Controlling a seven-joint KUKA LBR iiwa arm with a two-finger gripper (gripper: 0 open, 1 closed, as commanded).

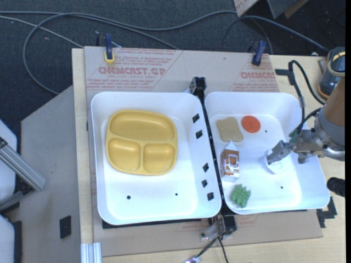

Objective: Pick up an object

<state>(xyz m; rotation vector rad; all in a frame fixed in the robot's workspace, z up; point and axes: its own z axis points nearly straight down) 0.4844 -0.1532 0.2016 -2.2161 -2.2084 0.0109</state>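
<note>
At the lower edge of the right bin (307, 193) we see a small green piece (240, 194) with a ragged outline, perhaps a toy vegetable. It looks light and maybe a little soft, so we judge it would give under a squeeze; taking it across the narrow middle seems safest.

Above it, near the middle wall, lies a small packet (230, 163) in brown and white. We think it is light and thin-skinned, and its smooth wrapper could slide between the fingers — a hold across its short sides would suit it.

Higher in the same bin is a tan flat piece (228, 129), shaped like a slice of bread, and just beside it to the right an orange round disc (251, 124). Both lie flat on the floor of the bin, so we judge them hard to take: there is little edge to grip.

The gripper (276, 156) hangs at the right middle of the frame over bare white floor, apart from all four things. Nothing is between its fingers; whether they stand apart or closed we cannot tell, because they are small and blurred here.

In the left bin (104, 163), at the centre left of the frame, rests a yellow divided plate (142, 141) — stiff, smooth and wide, too broad for a simple pinch except at the rim.
</note>
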